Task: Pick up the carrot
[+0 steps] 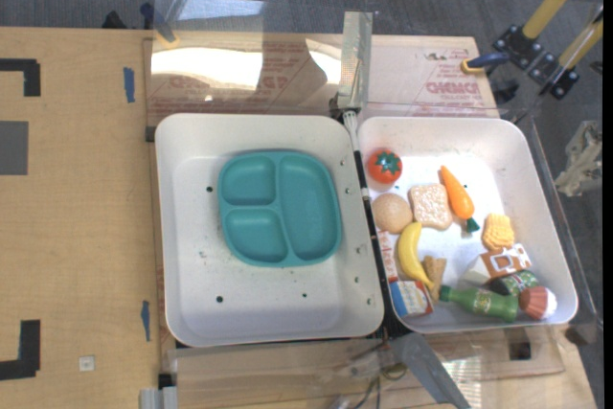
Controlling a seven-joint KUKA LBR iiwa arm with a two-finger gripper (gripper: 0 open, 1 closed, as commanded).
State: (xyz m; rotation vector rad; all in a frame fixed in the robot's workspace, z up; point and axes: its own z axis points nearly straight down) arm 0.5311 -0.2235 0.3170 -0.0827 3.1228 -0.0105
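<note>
Green bottle [482,302] and carrot [457,191] share right bin [536,206].

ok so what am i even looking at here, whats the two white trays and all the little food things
This is one camera fixed above a robot's workbench, looking down at a slant. Two shallow white bins sit side by side. The left bin holds a teal divided plate. The right bin holds toy food: a carrot, the thing to pick up, plus a tomato, a banana, a slice of bread, corn and a green bottle. Nothing is being held at this moment.
</note>
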